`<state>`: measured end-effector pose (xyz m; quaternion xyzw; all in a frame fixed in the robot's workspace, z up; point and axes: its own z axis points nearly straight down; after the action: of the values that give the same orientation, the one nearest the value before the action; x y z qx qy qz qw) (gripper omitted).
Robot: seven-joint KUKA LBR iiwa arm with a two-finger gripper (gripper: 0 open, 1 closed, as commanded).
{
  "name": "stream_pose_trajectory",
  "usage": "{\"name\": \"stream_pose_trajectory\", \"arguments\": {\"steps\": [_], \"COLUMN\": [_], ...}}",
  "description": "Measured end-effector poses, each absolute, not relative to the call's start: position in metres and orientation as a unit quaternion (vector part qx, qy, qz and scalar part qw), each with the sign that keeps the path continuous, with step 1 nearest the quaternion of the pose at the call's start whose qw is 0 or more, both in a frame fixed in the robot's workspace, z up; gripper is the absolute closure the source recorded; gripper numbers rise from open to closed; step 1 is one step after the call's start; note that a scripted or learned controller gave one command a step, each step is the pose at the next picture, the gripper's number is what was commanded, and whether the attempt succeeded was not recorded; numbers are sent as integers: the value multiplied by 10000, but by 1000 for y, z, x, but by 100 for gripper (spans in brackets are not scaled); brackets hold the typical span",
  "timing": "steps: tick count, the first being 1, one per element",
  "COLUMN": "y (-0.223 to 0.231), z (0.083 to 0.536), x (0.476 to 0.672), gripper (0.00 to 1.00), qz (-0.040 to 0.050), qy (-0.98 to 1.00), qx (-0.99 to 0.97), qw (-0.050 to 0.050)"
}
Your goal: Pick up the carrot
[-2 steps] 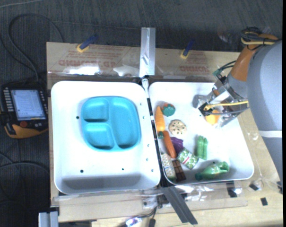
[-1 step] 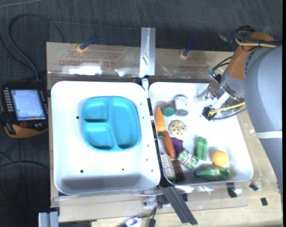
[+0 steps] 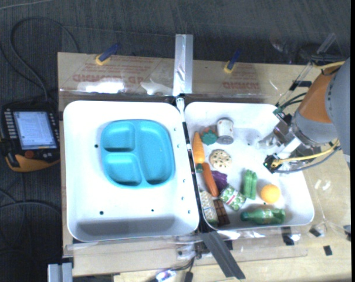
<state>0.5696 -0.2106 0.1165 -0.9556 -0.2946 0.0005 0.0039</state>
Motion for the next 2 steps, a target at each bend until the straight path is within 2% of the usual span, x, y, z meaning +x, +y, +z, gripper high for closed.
{"name": "stream_pose_trajectory", "arguments": {"steps": [1,2], "y": [-207,-211], "z": [96,105], "x": [608,607], "gripper": [0,100], "qz": [16,30], "qy": [-3366,-3376], "qx": [-9416,-9413], "qw": [121,58]}}
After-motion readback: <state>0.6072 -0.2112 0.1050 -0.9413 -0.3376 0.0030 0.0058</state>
